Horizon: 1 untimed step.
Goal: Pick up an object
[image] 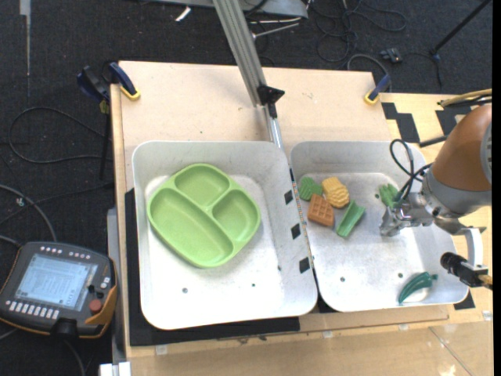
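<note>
Green toy piece [388, 193] near the right wall of the right bin [368, 288] is the object closest to my pincer [391, 224]. It lies just above the pincer in the picture, very near to it, but I cannot tell if they touch. My pincer points down into the right bin, at its right side. If it is open or closed, I cannot tell; the view is too small and partly covered by my own wrist. I see no object betw. its tips.

More to the left in the same bin lies a group of small toys: a green leaf-like piece [310, 187], a yellow piece [337, 192], an orange-brown waffle [320, 210] & a long green piece [350, 219]. They lie close together, some touching. Near the front right corner of the bin is a dark green piece [416, 285], well apart from the others.

The left bin [156, 288] holds a light green divided plate [203, 214] w/ three compartments. A pendant w/ a screen [55, 286] lies on the floor at the left of the bench.
</note>
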Each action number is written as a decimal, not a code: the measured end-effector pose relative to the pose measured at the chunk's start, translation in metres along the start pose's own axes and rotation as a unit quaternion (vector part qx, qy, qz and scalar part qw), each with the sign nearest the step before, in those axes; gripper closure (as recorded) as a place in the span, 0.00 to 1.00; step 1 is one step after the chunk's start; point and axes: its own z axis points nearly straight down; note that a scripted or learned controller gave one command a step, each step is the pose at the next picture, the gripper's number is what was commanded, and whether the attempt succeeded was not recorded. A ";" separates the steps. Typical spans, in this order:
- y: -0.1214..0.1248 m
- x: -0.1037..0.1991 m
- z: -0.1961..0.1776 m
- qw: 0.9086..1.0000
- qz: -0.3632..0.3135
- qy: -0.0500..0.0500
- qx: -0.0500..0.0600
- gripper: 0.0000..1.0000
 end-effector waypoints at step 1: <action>0.003 -0.001 0.000 1.000 -0.001 0.001 0.000 1.00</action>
